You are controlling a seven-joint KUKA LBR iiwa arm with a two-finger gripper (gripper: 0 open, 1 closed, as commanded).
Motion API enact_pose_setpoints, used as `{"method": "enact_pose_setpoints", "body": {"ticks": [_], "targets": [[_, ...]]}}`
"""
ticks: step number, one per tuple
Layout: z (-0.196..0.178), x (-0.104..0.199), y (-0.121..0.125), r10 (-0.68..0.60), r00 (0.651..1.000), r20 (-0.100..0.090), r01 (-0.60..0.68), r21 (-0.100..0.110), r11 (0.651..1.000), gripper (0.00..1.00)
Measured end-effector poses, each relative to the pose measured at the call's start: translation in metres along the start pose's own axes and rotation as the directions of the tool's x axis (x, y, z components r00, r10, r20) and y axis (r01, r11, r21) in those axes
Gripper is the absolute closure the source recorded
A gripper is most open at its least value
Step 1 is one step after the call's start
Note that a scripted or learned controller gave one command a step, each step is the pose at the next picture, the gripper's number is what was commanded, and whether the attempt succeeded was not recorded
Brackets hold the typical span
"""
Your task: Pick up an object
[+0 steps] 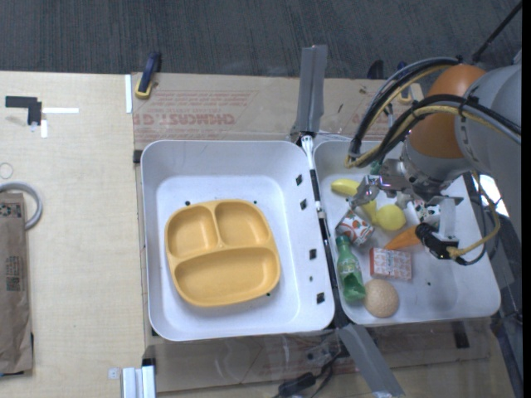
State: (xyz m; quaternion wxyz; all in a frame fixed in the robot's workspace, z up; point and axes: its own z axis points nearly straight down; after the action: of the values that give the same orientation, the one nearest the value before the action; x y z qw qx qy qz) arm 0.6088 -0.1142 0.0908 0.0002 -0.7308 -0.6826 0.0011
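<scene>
My gripper (384, 194) hangs low in the right bin (465, 293), straight over a yellow lemon (391, 217) and beside a yellow banana-shaped piece (343, 187). Around them lie a red-and-white can (357, 230), an orange carrot (403, 240), a green bottle (348, 269), a red-and-white packet (391, 264) and a tan round ball (382, 298). The gripper's body covers the spot where it meets the lemon, so I see nothing clearly held.
The left bin (162, 181) holds a yellow three-part plate (222, 253). A metal divider (313, 89) runs between the bins. Black and yellow cables (390, 98) loop off the wrist above the right bin. A brown bag (12, 280) lies at the bench's left.
</scene>
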Motion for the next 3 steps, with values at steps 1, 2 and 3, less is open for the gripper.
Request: {"method": "enact_pose_setpoints", "body": {"ticks": [1, 2, 3], "targets": [[-0.009, -0.001, 0.000, 0.002, 1.000, 0.001, -0.002, 0.000, 1.000, 1.00], [-0.001, -0.003, 0.007, -0.077, 0.997, 0.001, 0.077, -0.002, 0.997, 1.00], [-0.102, 0.030, 0.048, -0.138, 0.990, 0.002, 0.138, -0.003, 0.990, 1.00]]}}
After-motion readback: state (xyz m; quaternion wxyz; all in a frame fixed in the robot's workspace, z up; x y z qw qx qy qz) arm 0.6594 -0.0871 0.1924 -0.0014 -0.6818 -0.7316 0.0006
